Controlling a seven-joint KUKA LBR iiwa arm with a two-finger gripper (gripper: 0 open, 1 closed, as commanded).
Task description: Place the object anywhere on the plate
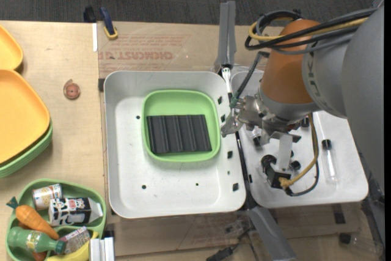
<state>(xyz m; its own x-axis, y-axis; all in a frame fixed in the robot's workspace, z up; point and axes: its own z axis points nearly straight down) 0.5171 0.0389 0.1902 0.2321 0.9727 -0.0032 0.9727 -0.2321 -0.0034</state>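
Flat on the green plate (pixel 181 101), the dark ridged object (pixel 178 134) lies lengthwise left-right.

Quick count: two white bins, the left bin (pixel 122 192) and the right bin (pixel 348 186). One green plate (pixel 181 97) with one dark ribbed object (pixel 178 134) on it. Two yellow trays (pixel 18 113) stacked off to the left, one green bowl (pixel 98 208) of toy food, one orange carrot (pixel 33 220).

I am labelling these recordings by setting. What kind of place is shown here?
Probably a robotics lab: a grey robot arm reaches over two white bins, a green plate sits in one, and toy food waits on the wooden bench.
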